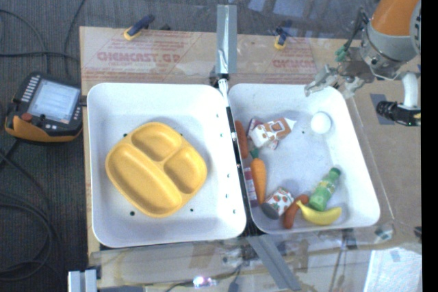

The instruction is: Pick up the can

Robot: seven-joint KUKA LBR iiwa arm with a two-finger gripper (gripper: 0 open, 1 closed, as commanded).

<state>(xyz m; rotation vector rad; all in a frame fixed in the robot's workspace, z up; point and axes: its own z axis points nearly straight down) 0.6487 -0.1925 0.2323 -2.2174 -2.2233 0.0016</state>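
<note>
The can (277,202) is small, with a red and white label and a grey end, and lies on its side near the front of the right bin (356,147). It rests between a carrot (258,173) and a red sausage-like piece (294,210). My gripper (335,83) hangs over the back right rim of that bin, far from the can and higher than the things in the bin. Its fingers are spread open with nothing between them. The orange band of the arm (397,7) rises behind it at the top right.
The right bin also holds a white and orange carton (270,132), a white ball (320,122), a green bottle (326,189) and a banana (320,215). A yellow divided plate (156,167) lies in the left bin (109,106). A handheld pendant (44,108) sits far left.
</note>
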